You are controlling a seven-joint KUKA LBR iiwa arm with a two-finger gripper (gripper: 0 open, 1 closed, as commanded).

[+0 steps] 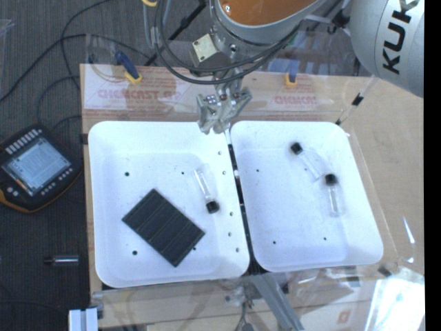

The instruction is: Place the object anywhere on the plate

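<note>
I see the left bin [110, 254] holding the dark plate [163, 227] and a vial [205, 189] just beside it; my gripper [219, 119] hovers above the far rims carrying nothing, its opening unclear; grasping comes next.

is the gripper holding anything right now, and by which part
Nothing shows between the two-finger gripper's tips, which hang above the far rim where the bins meet. The three clear black-capped vials lie in the bins, untouched.
</note>
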